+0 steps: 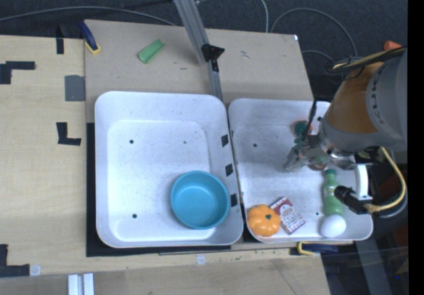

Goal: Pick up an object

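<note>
Fingers of the gripper [296, 158] point down and to the left into the right bin [265, 128], their grey tips slightly spread and resting at or just above the bin floor; nothing is seen between them, so the gripper reads as open and unloaded. Whether the tips actually touch the floor cannot be told.

Bench [40, 154]: pale wood surface bearing both bins, with several dark tape marks along its left part.

Left bin [119, 115]: shallow white tray holding a blue bowl [199, 199] upright in its lower right corner, close to the wall shared with the neighbouring bin.

Right bin: shallow white tray entered by the arm [364, 111] from the right (grey body, orange band above the wrist).

Objects in the right bin, all along its lower edge and apart from the fingers: a green bottle [330, 195] lying just below the gripper body; an orange pumpkin-shaped item [264, 221] in the lower left corner; a small red-and-white packet [288, 215] touching or just beside the pumpkin; a white ball-like object [332, 226] at the lower right, just beside the bottle's end.

Outside the bins: a small green block [151, 51] on the board behind the left bin.
</note>
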`<act>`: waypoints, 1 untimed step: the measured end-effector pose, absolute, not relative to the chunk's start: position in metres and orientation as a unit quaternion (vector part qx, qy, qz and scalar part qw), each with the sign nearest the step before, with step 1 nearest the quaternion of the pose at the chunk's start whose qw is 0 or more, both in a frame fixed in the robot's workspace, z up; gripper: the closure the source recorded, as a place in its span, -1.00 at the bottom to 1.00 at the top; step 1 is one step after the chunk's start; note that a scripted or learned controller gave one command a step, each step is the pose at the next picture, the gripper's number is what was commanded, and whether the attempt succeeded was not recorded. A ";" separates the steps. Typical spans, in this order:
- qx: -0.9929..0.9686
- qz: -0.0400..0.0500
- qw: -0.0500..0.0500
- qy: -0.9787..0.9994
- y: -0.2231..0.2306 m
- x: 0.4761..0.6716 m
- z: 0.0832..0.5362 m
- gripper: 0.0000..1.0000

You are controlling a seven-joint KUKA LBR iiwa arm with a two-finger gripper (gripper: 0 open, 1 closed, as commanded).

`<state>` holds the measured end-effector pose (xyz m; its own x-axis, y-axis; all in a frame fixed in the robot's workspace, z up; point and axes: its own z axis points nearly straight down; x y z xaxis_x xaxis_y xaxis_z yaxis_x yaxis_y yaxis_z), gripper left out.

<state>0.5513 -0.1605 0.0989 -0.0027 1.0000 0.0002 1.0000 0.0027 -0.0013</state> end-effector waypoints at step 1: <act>-0.706 -0.001 -0.001 -0.708 -0.152 0.545 0.153 1.00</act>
